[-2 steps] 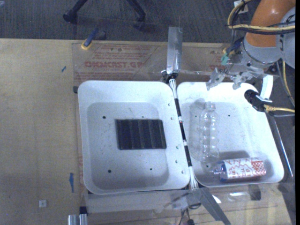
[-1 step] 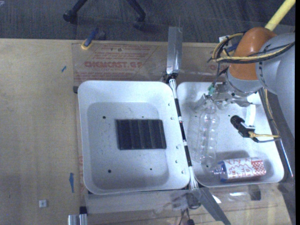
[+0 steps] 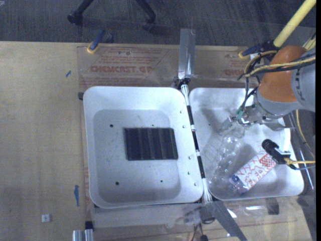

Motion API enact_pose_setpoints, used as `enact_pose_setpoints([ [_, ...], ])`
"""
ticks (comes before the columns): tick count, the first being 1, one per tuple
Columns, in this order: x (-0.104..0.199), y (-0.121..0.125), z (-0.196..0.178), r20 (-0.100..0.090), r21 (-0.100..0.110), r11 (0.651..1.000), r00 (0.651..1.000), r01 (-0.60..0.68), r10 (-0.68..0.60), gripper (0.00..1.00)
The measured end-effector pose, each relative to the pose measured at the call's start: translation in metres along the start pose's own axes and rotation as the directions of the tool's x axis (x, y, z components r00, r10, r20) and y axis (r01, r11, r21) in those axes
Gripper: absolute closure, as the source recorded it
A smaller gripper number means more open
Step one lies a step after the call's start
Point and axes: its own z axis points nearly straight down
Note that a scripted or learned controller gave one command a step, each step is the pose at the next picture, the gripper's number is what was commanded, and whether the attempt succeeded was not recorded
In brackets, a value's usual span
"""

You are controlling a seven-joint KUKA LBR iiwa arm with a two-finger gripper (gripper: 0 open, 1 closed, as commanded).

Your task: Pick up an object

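Camera view: gripper (image 3: pixel 239 116), grip state unclear, above clear plastic bottle (image 3: pixel 225 157) in right bin (image 3: pixel 296 185).

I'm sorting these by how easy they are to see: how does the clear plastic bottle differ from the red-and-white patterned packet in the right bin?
The bottle is see-through and faint against the white bin; the packet is opaque, boldly patterned and stands out. The bottle is rounded and longer; the packet is flat and shorter. Both lie tilted in the right bin, close together at the near end.
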Motion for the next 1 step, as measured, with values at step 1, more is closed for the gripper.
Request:
enact_pose_setpoints([
  [1, -0.0018, 0.0014, -0.0117, 0.001, -0.007, 1.000, 1.000, -0.005, 0.005, 1.00],
])
